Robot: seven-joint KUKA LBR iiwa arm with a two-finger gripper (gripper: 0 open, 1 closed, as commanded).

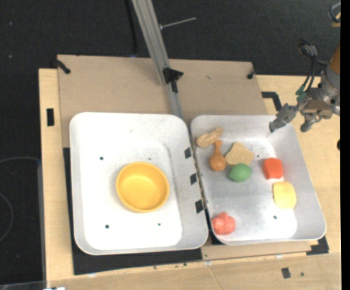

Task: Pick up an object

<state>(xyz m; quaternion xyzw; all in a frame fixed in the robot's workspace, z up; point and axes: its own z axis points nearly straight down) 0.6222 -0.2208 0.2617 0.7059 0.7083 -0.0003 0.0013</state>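
Objects for picking all lying in the right bin (303,180), none lifted yet, so whole task left. Gripper (294,121) above upper right corner of that bin, fingers spread, nothing between them. Inside right bin: green ball (240,173) in middle, orange block (272,168) and yellow block (285,194) beside, red piece (223,223) below. Left bin (90,162) holding yellow bowl (142,186).

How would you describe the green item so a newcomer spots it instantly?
Start at the right-hand white bin, the one crowded with small items. Near its middle lies a green ball, just below a tan wedge-shaped piece and right of an orange pear-shaped piece. It is the sole green thing on the bench.
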